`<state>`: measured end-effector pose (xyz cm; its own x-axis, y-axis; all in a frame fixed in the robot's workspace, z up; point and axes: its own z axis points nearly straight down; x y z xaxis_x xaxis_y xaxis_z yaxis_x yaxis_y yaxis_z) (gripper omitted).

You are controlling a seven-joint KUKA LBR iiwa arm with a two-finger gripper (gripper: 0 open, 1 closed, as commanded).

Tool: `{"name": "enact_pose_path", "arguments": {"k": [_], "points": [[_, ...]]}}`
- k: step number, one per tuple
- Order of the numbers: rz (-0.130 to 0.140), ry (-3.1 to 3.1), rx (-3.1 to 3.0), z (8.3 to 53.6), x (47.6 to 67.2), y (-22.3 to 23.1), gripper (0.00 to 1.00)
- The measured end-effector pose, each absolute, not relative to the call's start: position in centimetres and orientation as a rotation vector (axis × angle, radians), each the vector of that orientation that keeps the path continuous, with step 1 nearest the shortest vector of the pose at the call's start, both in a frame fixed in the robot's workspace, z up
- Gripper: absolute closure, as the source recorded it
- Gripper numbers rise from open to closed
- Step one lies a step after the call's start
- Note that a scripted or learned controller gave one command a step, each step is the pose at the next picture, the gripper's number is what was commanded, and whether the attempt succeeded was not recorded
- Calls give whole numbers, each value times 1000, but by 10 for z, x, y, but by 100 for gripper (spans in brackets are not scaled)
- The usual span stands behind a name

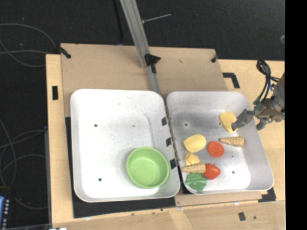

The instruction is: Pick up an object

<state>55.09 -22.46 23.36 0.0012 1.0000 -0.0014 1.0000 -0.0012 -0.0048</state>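
Clutter is what you are dealing with: the right bin (pixel 260 169) carries all the small toy food, bunched toward its near-left corner, while the left bin (pixel 81 128) carries one green bowl (pixel 147 167). Both bins sit side by side on the table (pixel 201 66). I judge that the pile sits where it does because the shallow walls stop loose pieces from rolling off.

The arm reaches in over the right bin's right rim, low and tilted. Its fingers (pixel 242 119) look spread apart, with nothing between them that you can see. That reads as an approach, not a hold.

The likeliest target is the yellow lump (pixel 227 120), which lies alone in the upper right of the bin. The leftward finger's tip is touching or just beside its right edge; the other finger sits well to the right, nearer the rim. So the lump is outside the gap, to the left of both fingers, not between them.

Just below it lies a tan cone (pixel 232 141), with a red ball (pixel 216 149) and a bigger yellow piece (pixel 194 142) further left. You would likely need to shift the fingers left to straddle the lump, or it may simply get pushed.
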Motion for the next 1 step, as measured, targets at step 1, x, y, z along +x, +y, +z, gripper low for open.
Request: {"name": "enact_pose_path", "arguments": {"k": [1], "points": [[7, -2217, -2222, 172, 555, -223, 0]]}}
